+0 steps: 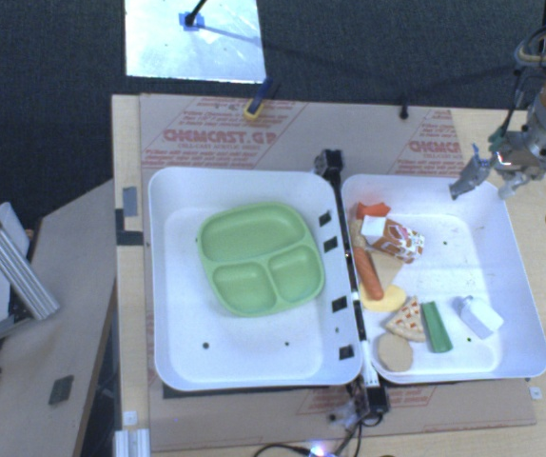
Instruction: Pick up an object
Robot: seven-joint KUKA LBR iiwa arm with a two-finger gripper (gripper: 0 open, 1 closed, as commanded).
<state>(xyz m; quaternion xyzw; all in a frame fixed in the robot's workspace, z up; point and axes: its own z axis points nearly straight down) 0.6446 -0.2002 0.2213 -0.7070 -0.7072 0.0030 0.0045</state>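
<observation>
- Two white bins side by side on a board: left bin holding a green tray with three compartments, nothing in them.
- Right bin holding toy food, crowded toward its 9 o'clock side, bare white floor from centre out to 3 o'clock.
- At 10 o'clock in the right bin: red piece, white block just below it, small carton with red-and-white print touching the block; print too small to read.
- Carrot, orange, long axis running from 11 to 5 o'clock, lying along the divider side, lower end over a yellow disc.
- Pizza slice at 7 o'clock, tip pointing toward 1 o'clock, beside a green stick, long axis near 12 to 6, slightly tilted.
- Tan cookie near the bottom-left corner, just below the slice.
- White bottle at 5 o'clock, lying down, long axis from 10 to 4 o'clock, blue-grey cap end toward 10.
- Gripper above the right bin's 1 o'clock corner, over the rim, well apart from all the food; fingers spread, nothing between them.
- Board under the bins printed "CHEMCAST GP" in red, repeated, legible at 12 o'clock above the left bin.
- Yellow clip at the board's top edge, below a shiny metal sheet.
</observation>
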